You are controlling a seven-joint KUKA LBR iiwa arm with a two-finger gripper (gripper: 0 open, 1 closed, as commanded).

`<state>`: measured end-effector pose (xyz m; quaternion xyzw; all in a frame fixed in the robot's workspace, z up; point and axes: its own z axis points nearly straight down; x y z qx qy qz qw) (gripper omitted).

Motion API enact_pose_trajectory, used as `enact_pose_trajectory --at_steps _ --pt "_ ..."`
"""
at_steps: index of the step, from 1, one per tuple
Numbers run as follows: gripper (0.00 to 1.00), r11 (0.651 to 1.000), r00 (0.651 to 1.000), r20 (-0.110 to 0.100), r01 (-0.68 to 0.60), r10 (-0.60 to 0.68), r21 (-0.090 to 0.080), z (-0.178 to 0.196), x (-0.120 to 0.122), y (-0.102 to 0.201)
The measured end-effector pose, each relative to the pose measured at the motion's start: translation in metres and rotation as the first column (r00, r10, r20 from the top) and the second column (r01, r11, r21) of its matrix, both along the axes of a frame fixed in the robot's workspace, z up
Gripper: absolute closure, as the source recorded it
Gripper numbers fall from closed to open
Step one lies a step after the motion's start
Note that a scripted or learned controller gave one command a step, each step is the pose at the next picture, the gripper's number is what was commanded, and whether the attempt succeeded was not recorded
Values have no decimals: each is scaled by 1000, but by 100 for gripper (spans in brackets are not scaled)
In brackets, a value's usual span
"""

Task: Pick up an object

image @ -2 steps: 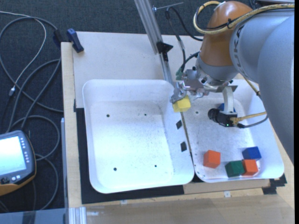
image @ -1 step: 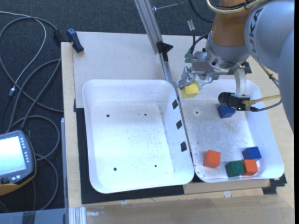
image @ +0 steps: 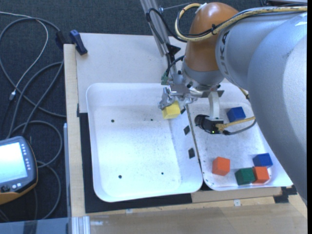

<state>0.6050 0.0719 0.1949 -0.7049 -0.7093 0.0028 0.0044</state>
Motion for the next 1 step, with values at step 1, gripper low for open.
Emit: enact_pose_trajectory --at_steps 1 --pt "100 1000 1000 3 14 -14 -4 4 -75 -77"
